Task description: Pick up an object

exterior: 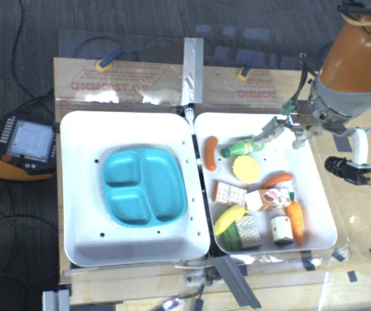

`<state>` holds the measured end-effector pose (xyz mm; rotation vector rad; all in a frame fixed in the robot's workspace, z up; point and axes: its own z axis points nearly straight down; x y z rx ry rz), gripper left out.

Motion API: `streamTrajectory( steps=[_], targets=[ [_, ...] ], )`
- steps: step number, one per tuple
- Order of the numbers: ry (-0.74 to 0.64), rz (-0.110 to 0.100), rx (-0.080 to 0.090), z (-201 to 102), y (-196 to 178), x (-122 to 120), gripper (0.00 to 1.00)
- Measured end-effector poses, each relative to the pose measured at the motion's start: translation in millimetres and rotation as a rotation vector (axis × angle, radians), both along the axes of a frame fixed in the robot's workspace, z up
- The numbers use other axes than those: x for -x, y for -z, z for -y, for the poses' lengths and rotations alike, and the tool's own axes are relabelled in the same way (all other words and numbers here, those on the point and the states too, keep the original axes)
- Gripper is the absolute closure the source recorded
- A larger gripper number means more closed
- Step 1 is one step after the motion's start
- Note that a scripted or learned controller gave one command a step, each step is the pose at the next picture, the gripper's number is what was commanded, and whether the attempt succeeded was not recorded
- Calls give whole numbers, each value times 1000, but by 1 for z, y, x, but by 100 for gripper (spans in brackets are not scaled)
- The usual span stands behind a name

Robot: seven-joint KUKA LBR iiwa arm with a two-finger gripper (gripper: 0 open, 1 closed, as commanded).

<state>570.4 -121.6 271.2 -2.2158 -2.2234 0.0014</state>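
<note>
The right bin (318,173) holds several toy foods. Among them are an orange sausage (210,153), a green bottle (242,148), a yellow disc (246,168), a carrot (294,219), a banana (227,217), a small dark jar (281,230) and small boxes (228,192). My gripper (283,133) hovers over the bin's far right corner, just right of the green bottle. Its fingers are spread open, with nothing between them. One finger (267,131) reaches toward the bottle's cap end.
The left bin (82,173) holds a blue divided plate (143,185). A second orange sausage (277,179) and a printed box (271,199) lie mid-bin on the right. A handheld device (23,146) sits on the floor at left.
</note>
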Motion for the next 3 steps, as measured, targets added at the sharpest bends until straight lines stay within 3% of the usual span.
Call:
streamTrajectory(
  steps=[1, 2, 3],
  targets=[
    [-87, 13, 3, -15, 165, 4, 0],
    [-88, 9, -2, -17, 158, 4, 100],
    [42, 0, 2, -86, 88, -31, 100]
  ],
)
